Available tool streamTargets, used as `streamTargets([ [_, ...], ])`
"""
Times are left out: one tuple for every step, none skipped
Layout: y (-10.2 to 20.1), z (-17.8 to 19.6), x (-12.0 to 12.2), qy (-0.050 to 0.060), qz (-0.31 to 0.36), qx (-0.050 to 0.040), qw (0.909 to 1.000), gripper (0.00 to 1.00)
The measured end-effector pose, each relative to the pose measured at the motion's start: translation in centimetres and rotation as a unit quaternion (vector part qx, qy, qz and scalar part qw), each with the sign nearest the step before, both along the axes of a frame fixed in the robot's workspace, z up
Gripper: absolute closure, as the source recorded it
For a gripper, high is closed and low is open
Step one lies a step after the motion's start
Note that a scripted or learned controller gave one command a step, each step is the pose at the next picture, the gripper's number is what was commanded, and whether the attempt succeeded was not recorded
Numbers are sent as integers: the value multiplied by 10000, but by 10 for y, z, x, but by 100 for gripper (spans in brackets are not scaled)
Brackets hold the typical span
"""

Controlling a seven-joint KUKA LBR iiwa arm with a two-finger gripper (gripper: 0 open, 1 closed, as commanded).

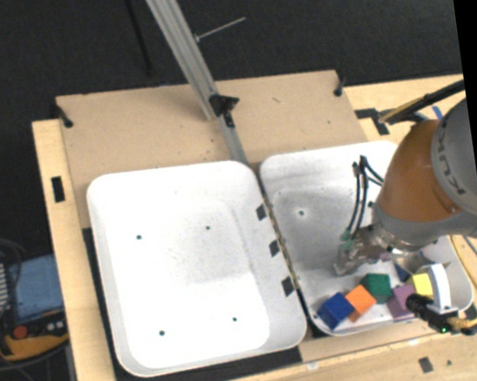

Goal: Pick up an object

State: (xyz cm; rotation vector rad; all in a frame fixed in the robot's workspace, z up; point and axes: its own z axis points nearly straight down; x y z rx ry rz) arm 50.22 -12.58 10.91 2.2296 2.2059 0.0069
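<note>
1. The counter (297,102) is a pale wooden board on a dark floor, and it carries two shallow white bins side by side. The left bin (187,263) is far from the gripper; the right bin (305,193) is the one under the arm.
2. The gripper (355,257) hangs low over the right bin, below the orange band of the arm (414,187). I cannot tell how it stands, because the wrist hides much of it and it looks blurred.
3. The blocks lie in a group just below the gripper, at the near edge of the right bin: a blue block (335,310), an orange block (360,299), a green block (377,285), a purple block (403,300) and a yellow block (422,283).
4. The orange block and the green block are nearest to the gripper, and nothing is seen held in it.
5. To do this step well, I think the gripper should go straight down over one block only. The blocks touch each other, so a neighbour can be pushed away or block the grasp.
6. The blocks look small, hard and bright, with flat sides that are easy to clamp.
</note>
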Motion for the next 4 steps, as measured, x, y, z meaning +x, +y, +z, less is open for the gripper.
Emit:
streamTargets([
  [-6,58,-6,-1,13,-5,10000,100],
  [-9,116,3,10,69,-9,10000,100],
  [-10,166,5,5,78,-8,10000,100],
  [46,166,2,23,88,3,10000,100],
])
